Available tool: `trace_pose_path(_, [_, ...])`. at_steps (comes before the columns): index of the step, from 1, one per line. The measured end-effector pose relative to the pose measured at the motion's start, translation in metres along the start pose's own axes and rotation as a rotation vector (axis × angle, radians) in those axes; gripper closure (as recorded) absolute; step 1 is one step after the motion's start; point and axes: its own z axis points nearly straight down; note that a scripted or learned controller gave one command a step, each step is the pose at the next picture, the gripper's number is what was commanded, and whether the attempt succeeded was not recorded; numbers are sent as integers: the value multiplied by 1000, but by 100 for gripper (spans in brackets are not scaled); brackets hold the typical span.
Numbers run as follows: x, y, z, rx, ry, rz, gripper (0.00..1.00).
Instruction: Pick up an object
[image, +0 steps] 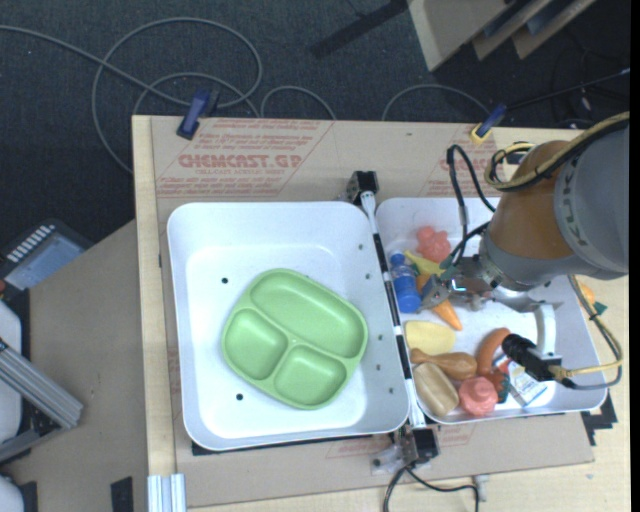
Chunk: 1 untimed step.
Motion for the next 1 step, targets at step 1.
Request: trace_pose_path(1, [0,1,-10,-2,0,0,100])
